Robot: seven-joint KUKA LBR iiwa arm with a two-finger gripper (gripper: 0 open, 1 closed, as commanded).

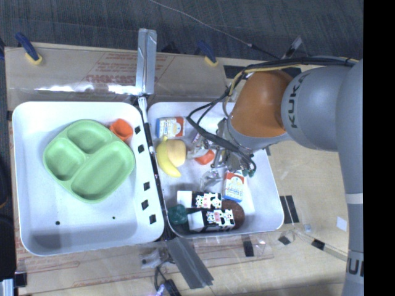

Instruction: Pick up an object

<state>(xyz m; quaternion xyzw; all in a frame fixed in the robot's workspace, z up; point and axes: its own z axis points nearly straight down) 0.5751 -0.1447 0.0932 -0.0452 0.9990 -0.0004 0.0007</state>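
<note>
In the camera view, the gripper (216, 168) hung low over the middle of the right bin (271, 199), beneath the arm's orange band. Cables and metal crowded that spot, so whether it stood open or closed could not be told, and nothing could be seen held in it.

The nearest candidates were a small red item (204, 158) just to its left and a blue-and-white carton (234, 187) just on its near-right side. Doing this step well probably called for settling on one of these and coming straight down over it, since both lay close to neighbours. The banana (165, 161) and a yellow fruit (177, 151) touched each other just left of the red item, and a sideways approach risked nudging them. The carton, lying flat, looked the steadier target, its narrow width suiting a grasp across it.

Nearer in that bin sat two cow-print boxes (211, 208), a teal object (178, 214) and a brown one (237, 213), packed tight. A second carton (170, 127) lay at the far-left corner.

The left bin (31, 227) held a green divided plate (89, 159) and an orange cup (122, 128). Both bins rested on a cardboard-covered bench (74, 66), with dark carpet (62, 5) beyond.
</note>
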